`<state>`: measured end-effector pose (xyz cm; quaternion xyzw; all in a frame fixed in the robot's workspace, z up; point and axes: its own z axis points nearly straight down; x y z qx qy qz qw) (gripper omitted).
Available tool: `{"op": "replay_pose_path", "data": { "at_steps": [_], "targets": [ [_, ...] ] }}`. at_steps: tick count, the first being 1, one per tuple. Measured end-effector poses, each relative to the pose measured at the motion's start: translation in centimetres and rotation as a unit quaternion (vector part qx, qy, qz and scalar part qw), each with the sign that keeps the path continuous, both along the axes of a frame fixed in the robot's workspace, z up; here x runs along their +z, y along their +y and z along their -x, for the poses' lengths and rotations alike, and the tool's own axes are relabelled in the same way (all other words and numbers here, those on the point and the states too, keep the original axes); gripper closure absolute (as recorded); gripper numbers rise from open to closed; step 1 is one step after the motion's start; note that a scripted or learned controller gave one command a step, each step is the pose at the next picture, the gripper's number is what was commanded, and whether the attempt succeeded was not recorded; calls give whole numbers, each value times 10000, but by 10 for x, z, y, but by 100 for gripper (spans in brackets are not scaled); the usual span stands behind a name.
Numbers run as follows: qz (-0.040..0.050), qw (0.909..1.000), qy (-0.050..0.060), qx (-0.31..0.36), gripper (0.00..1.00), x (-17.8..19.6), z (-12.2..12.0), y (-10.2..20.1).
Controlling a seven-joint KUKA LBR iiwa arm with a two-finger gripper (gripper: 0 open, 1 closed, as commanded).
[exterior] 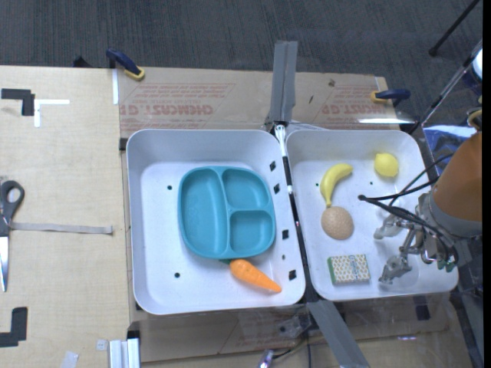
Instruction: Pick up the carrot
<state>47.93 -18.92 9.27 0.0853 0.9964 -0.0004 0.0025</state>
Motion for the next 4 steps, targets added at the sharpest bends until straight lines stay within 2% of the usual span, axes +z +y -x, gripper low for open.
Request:
{"op": "replay_pose_path", "data": {
  "at_steps": [1, 2, 3, 4],
  "targets": [
    [9, 10000, -23, 24, 100, 10, -3, 1],
    [1, 9935, 1, 1140, 100, 0, 0, 48],
    [7, 9641, 0, 2657, 100, 0, -36, 7],
    [4, 9116, 5, 4110, 100, 0, -28, 56]
  ]
}}
